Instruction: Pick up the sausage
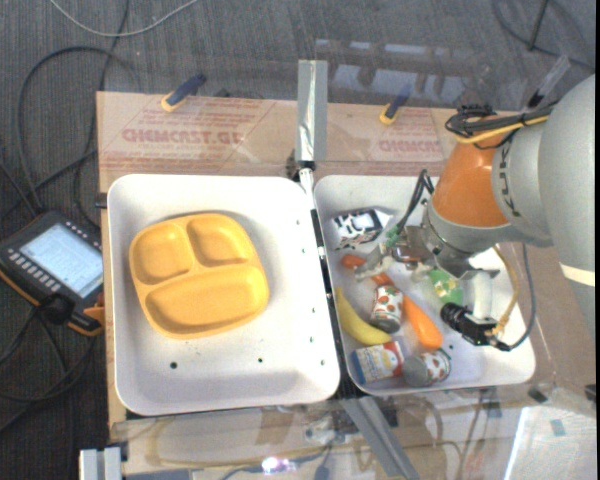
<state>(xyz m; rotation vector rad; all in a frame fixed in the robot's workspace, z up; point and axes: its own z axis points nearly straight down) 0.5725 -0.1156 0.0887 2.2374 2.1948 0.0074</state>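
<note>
Reaching in over the right-hand bin (520,368), the arm's orange-banded wrist (467,190) hangs above the clutter, and the gripper (410,250) sits beneath it, up and to the right of the banana (365,328). Most of the gripper is masked by the wrist housing, so whether it stands apart or together cannot be told, and nothing can be seen held in it.

The sausage (352,262) is, by my reading, the small reddish piece lying above the banana's upper end, close to the bin wall that also runs along the banana's left side. It is too small to be certain of. The brighter orange tapered piece (423,325) just right of the banana looks more like a carrot.

The relation that matters: both the sausage and the gripper lie above the banana at about the same height in the view, the sausage over the banana's left tip and the gripper further right. The sausage is therefore directly to the gripper's left and near it. Its long axis appears to run roughly left to right, along the line joining the two.

A red-and-white can (385,306) stands just above the banana's middle, below the gap between gripper and sausage, and looks clear of a straight leftward shift. The nearby wall probably leaves little room on the sausage's far side.
</note>
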